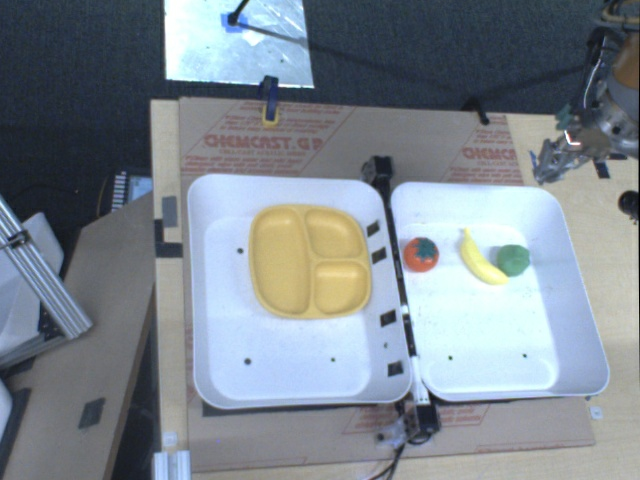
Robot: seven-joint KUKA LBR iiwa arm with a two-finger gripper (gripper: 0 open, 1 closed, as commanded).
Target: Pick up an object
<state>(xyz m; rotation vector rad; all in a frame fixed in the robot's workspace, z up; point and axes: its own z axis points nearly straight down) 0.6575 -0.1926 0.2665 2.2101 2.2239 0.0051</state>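
In the right bin (560, 368) lie three small items near its far side: a red tomato (421, 254) on the left, a yellow banana (481, 257) in the middle, and a green round object (513, 259) touching the banana's right end. My gripper (553, 162) hangs at the far right, above and beyond the right bin's far right corner, well apart from all three items. Nothing shows between its fingers.
The left bin (215, 368) holds a yellow divided plate (308, 260) with three compartments. A black clip strip runs between the two bins. A shiny metal sheet (238, 28) lies on the floor at the back. Cardboard lines the bench under the bins.
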